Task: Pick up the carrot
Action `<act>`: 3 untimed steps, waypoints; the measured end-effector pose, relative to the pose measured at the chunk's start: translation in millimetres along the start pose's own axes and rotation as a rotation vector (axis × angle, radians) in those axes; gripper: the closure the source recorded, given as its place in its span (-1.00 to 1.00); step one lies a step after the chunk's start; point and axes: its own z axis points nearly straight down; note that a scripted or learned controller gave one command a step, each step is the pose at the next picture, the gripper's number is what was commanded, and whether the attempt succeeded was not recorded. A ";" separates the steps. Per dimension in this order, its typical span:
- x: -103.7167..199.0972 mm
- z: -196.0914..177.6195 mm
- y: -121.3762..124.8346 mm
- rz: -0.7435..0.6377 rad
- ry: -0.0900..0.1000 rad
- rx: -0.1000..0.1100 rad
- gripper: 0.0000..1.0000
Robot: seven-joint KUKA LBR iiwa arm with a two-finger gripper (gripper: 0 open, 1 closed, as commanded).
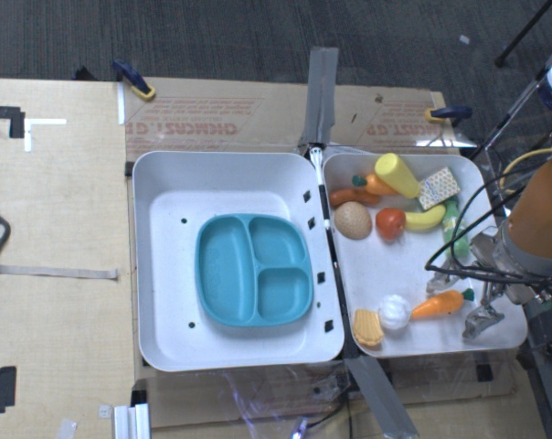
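Observation:
The carrot [434, 306], orange with a small green top, lies on the floor of the right bin [413, 268] near its front right corner, pointing left. My gripper [461, 304] reaches in from the right and hangs low over the carrot's leafy end. It is open, with one metal finger [439, 286] behind the carrot and the other [482, 321] in front of it. The carrot rests on the bin and is not lifted.
A white ball [394, 311] and a tan ridged piece [368, 327] lie just left of the carrot. Several toy foods crowd the bin's back: a yellow cylinder [397, 174], a banana [425, 218], a tomato [390, 221], a brown egg [353, 219]. A teal divided plate [255, 269] sits in the left bin.

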 end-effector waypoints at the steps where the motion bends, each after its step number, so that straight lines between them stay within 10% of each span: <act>1: 0.0 0.0 0.0 0.000 0.000 0.000 -1.00; 2: -21.8 -30.4 40.2 0.018 -0.001 -0.001 -1.00; 3: 0.7 0.7 -5.6 0.085 0.000 -0.001 -1.00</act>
